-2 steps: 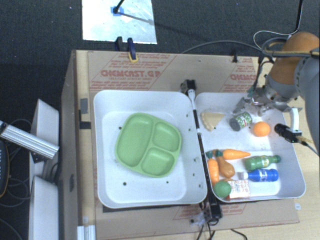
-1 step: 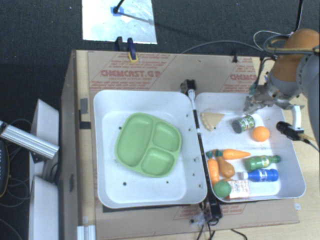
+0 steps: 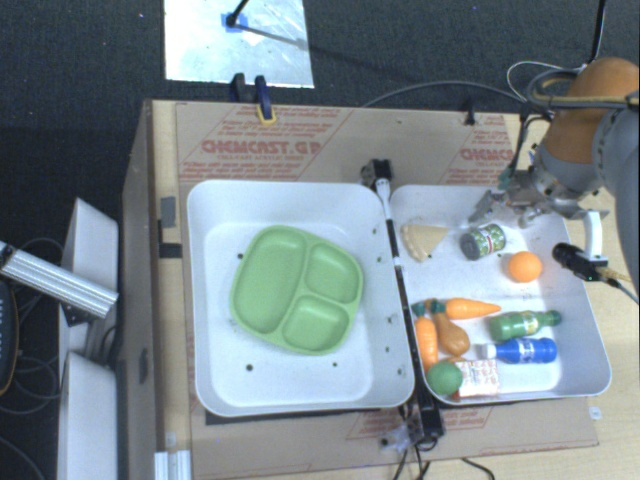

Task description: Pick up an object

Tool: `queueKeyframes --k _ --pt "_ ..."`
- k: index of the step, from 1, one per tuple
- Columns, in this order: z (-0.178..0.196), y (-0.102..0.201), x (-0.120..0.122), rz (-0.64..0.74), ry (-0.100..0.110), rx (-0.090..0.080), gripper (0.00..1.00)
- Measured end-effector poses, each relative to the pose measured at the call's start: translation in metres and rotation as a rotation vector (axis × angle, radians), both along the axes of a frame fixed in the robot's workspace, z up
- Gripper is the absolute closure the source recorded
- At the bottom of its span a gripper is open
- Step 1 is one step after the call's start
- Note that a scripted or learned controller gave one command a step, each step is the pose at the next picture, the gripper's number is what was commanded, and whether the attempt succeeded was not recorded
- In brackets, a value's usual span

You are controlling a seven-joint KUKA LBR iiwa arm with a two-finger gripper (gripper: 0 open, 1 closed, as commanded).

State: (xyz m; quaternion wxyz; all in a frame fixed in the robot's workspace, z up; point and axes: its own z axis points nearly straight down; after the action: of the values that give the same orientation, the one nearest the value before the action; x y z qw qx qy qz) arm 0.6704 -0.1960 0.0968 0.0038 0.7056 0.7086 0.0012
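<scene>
Overhead, slanted look at a counter [image 3: 300,133] covered by a printed cardboard sheet, two shallow white bins side by side.

Left bin [image 3: 215,228]: one green divided plate [image 3: 296,288], lying flat near the middle, tilted relative to the bin edges.

Right bin [image 3: 585,353]: several small items. A small can [image 3: 484,240] with a green label lies on its side in the upper part. Pale wedge-shaped piece [image 3: 424,238] just left of it, apart. An orange ball [image 3: 524,266] sits right of the can, not touching. Lower down, a cluster: carrot [image 3: 470,308] lying across, a second orange carrot [image 3: 427,340] lengthwise by the bin's left wall, a brown piece [image 3: 452,338] beside it, green bottle [image 3: 522,322] and blue bottle [image 3: 524,350] lying parallel, a green round item [image 3: 446,376] and a red-and-white packet [image 3: 481,376] at the near edge.

Arm enters from the right; orange band at the upper right corner. End effector [image 3: 512,204] hangs over the bin's upper right area, just above and right of the can. Whether it is released or clenched cannot be told; nothing is seen gripped.
</scene>
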Motion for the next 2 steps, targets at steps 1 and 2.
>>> queueKeyframes --k 1,2 --pt "0.0117 -0.0003 0.0012 0.001 -0.004 -0.001 1.00" --pt "0.0114 -0.0003 0.0011 0.001 -0.004 -0.001 0.00"
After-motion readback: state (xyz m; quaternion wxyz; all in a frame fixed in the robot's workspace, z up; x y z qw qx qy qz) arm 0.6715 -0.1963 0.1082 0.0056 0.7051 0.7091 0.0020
